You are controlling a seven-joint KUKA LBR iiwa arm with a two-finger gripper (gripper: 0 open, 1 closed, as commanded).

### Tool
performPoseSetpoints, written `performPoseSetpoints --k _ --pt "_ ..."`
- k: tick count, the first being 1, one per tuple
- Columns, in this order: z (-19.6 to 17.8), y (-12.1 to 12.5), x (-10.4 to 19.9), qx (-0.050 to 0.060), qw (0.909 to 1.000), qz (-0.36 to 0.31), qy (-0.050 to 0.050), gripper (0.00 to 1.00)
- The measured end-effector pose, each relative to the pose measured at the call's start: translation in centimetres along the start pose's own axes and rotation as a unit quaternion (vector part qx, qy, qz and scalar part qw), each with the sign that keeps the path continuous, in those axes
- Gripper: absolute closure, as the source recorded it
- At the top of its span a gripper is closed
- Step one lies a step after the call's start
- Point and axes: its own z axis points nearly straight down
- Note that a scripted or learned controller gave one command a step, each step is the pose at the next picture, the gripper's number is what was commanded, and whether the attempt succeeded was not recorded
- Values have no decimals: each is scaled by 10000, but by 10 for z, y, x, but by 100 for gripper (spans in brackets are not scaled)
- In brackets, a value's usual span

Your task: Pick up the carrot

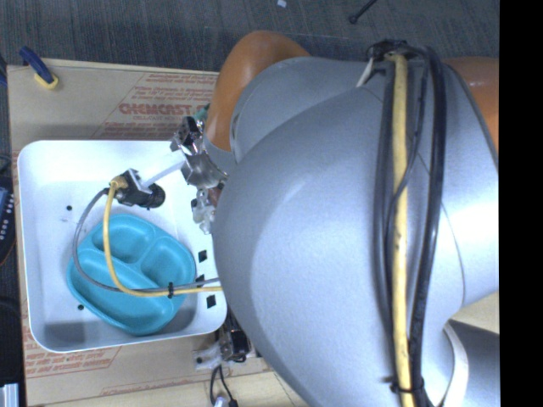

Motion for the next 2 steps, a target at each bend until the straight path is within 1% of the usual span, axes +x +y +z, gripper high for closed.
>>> performPoseSetpoints --k 1,2 --pt "36 57 -35 23 9999 143 -17 100" --pt "-33 34 -70 28 9996 -275 21 100"
